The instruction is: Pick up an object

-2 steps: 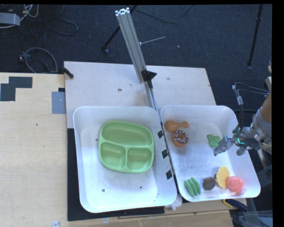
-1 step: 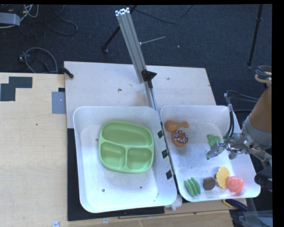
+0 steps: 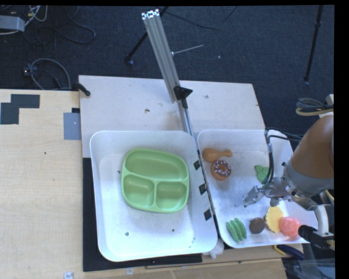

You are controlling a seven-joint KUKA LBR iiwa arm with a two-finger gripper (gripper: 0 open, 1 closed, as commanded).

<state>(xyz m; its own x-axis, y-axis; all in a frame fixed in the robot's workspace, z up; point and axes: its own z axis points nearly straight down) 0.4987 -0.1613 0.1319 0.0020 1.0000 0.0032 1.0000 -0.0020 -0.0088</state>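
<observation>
The gripper [image 3: 252,197] hung narrowly parted and empty over the right bin [image 3: 240,147], near the toy food, poised to pick.

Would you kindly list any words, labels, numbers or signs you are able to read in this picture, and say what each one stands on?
No readable text: there are no words, numbers or brands anywhere in the picture.
Black-and-white checkered marker atop the slanted aluminium rail: a pattern, not text.
Green three-compartment plastic plate: unmarked.

arm from right, hand [image 3: 252,198] lowered, empty
</observation>
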